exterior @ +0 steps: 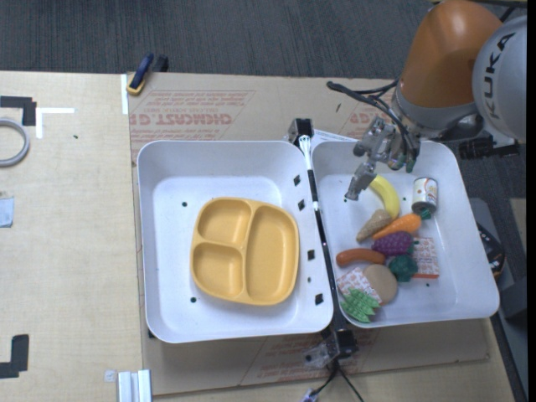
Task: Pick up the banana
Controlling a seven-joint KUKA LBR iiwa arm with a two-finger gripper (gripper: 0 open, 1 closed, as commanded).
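Camera view: the bench carries two white bins side by side. The left bin (159,249) holds a yellow divided plate (245,250). The right bin (469,283) holds the banana (385,196), which lies in the upper part of that bin, curving from upper left to lower right, just beside a small can (425,197) on its right. Below the banana, closely packed, are a tan pear-like piece (374,224), a carrot (399,225), purple grapes (393,243), a sausage (360,257), a green item (403,267), a round tan piece (381,282) and a green leafy piece (359,305).

The gripper (371,167) hangs over the upper end of the banana, tilted, with one finger reaching down at the banana's left. The claw appears spread; nothing sits between its fingers.

Hazards, as judged from this position:
- The gripper sits near the banana's tip, not its middle. Closing there may let the curved body slip or pivot out.
- The can lies close by; a descending finger may strike it.
- The crowded items below may be displaced if the banana is dragged.
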